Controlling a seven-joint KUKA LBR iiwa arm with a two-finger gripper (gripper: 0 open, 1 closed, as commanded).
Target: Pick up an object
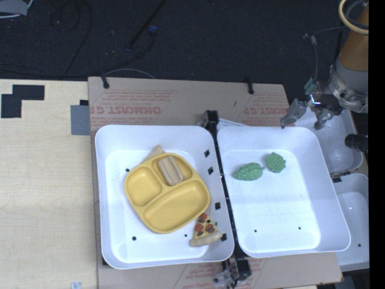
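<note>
Green toys (248, 172) lie loose in the right bin (301, 239), nearest pick. My claw (307, 114) hovers spread and empty above that bin's far corner, staged for descent.

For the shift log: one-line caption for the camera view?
Gripper open above right bin's far corner; two green items inside; yellow tray in left bin.
</note>
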